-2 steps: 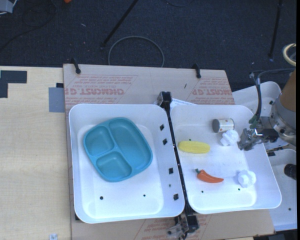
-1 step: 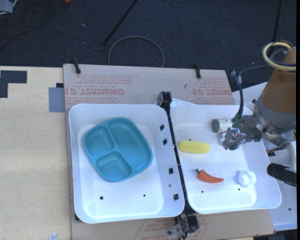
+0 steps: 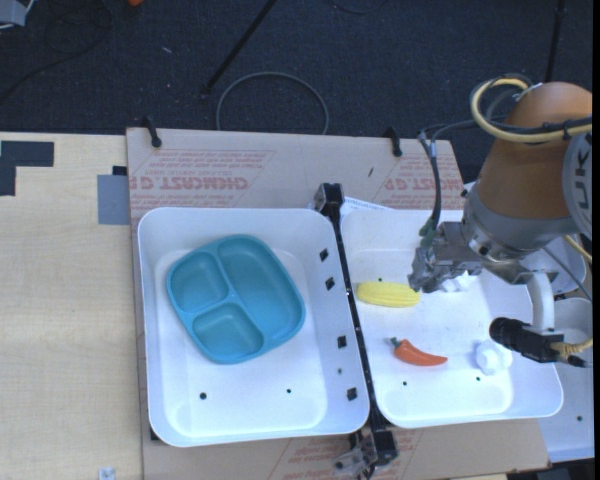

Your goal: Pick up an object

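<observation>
Pincer [image 3: 427, 273] hangs just beside the yellow corn [image 3: 387, 295]; its opening cannot be told.

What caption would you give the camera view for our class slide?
KUKA arm's gripper hovers in the right bin beside a yellow corn cob, near a red pepper; a blue tray sits in the left bin.

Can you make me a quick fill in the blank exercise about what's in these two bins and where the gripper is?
1. The blue divided plate lies in the ____ bin.
2. The corn cob in the right bin is ____ in colour.
3. The orange pepper lies nearer the camera than the ____.
4. The gripper hangs over the ____ bin, just right of the corn cob.

Missing words: left; yellow; corn cob; right
</observation>
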Controlling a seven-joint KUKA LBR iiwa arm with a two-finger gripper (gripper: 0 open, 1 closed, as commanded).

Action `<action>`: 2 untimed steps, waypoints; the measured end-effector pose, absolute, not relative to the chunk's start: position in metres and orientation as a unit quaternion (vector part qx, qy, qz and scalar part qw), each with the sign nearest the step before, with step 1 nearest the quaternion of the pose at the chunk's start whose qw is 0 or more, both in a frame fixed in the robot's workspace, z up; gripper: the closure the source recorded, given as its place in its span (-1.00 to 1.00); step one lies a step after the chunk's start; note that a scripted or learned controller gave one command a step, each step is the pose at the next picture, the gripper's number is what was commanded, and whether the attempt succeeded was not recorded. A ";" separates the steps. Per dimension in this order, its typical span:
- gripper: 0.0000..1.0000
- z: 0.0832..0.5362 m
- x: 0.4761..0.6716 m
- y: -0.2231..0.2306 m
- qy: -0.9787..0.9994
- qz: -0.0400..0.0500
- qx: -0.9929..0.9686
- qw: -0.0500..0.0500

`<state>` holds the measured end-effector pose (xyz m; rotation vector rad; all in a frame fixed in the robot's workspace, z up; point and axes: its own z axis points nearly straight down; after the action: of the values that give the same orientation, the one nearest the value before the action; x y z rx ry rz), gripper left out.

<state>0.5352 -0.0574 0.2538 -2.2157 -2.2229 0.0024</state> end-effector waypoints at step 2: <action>1.00 0.243 0.541 0.040 -0.709 0.001 -0.706 0.002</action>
<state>0.5411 0.0403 0.2433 -2.2136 -2.2235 0.0028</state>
